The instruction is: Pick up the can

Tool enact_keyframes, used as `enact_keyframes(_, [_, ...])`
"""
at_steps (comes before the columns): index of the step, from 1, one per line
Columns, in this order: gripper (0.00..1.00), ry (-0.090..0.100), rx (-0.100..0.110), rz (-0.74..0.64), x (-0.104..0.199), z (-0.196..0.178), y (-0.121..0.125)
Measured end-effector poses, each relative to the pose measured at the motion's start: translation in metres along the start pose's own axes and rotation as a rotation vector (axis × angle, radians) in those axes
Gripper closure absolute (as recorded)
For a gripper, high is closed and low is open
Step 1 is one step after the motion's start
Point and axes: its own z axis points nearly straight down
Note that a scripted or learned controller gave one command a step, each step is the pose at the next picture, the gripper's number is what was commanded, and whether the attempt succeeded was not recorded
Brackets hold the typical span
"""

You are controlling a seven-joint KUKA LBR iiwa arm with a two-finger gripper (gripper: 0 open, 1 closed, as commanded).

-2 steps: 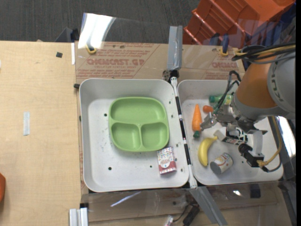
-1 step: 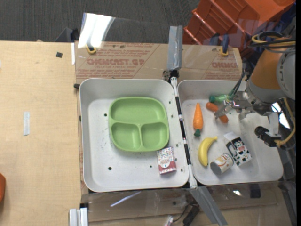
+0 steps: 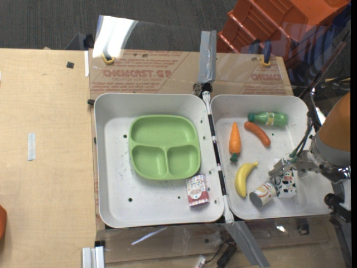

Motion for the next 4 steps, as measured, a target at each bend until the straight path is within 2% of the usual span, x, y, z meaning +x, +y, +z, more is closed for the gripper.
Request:
enact_keyframes(1, [0.0,0.0,0.001,-0.039,0.007,0.0,0.0])
enact_keyframes(2, [1.0,0.0,0.0,-0.036,0.006,-0.009,0.0])
enact_keyframes(3, [0.0,-0.001,0.0,-0.037,0.006,-0.009,0.0])
enact_keyframes(4, [0.0,0.0,0.001,-0.038,0.004,0.0,-0.016])
